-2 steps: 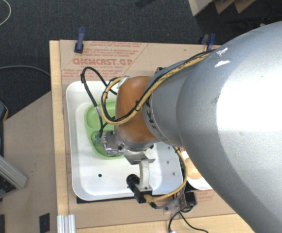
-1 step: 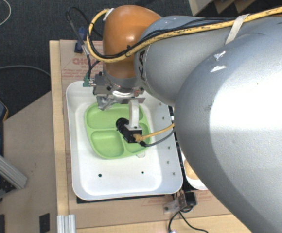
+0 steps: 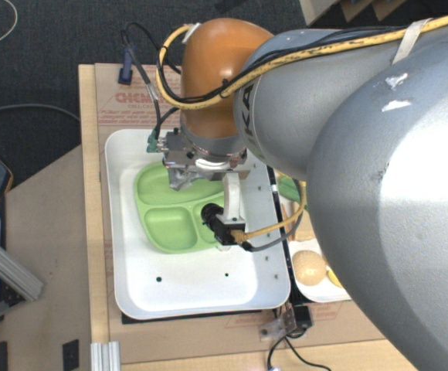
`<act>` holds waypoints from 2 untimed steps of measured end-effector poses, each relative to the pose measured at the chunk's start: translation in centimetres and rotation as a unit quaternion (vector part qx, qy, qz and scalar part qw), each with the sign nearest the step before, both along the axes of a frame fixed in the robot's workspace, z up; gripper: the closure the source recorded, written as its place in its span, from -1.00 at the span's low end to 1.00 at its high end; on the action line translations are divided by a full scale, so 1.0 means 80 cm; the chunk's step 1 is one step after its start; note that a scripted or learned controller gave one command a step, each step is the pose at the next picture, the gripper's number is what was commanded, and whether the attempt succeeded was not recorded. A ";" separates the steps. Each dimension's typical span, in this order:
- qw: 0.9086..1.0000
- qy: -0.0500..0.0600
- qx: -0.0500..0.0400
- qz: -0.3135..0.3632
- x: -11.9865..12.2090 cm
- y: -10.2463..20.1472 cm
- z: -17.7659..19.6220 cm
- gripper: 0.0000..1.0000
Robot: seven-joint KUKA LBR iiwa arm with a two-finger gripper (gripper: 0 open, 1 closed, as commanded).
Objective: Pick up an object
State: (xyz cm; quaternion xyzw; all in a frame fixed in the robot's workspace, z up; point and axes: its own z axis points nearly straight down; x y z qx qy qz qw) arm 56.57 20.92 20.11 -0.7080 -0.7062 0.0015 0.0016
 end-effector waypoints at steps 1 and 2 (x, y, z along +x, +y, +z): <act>1.000 -0.011 0.003 0.002 0.028 0.013 0.162 1.00; 1.000 0.003 -0.001 0.002 -0.041 0.020 0.080 1.00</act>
